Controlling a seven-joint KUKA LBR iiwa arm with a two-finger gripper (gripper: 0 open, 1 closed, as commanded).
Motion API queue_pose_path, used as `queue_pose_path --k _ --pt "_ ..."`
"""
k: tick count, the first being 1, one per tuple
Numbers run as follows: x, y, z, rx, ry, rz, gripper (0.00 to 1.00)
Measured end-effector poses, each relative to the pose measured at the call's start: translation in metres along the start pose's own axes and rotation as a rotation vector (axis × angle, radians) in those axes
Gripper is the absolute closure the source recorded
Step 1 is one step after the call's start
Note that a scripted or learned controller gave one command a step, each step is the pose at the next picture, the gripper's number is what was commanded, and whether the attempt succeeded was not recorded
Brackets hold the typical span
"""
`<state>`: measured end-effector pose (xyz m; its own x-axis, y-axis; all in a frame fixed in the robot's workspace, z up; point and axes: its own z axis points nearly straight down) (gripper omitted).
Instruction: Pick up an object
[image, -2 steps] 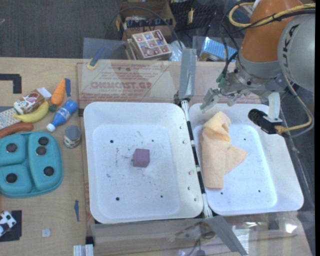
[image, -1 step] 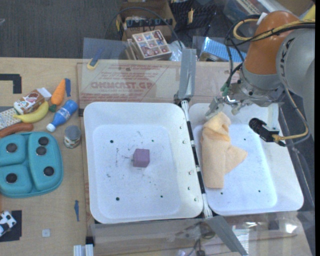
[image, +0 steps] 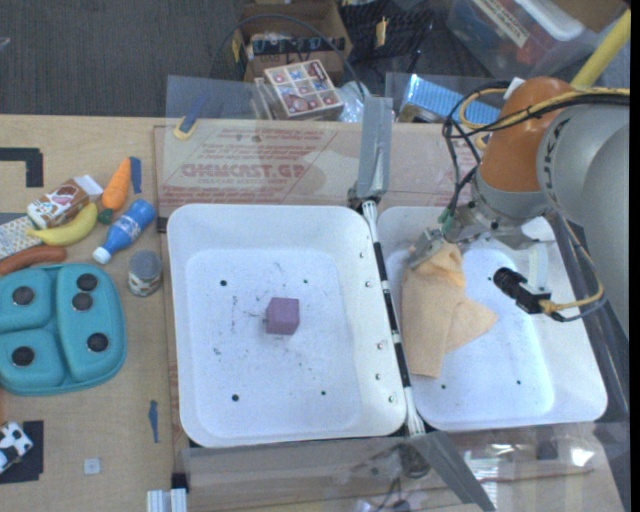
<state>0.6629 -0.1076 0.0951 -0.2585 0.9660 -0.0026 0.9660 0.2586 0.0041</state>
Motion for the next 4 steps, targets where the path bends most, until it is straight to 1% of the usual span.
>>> queue_pose_path --k 1,2,3,4 --pt "-0.001 0.001 -0.009 -0.002 -0.003 -0.001 1.0" --pt "0.023 0.012 -0.089 0.001 0.0 -0.157 1.0" --pt "0.028 0.013 -0.089 0.003 0.001 -0.246 1.0" --pt "0.013 0.009 -0.103 -0.001 -0.001 -0.314 1.0"
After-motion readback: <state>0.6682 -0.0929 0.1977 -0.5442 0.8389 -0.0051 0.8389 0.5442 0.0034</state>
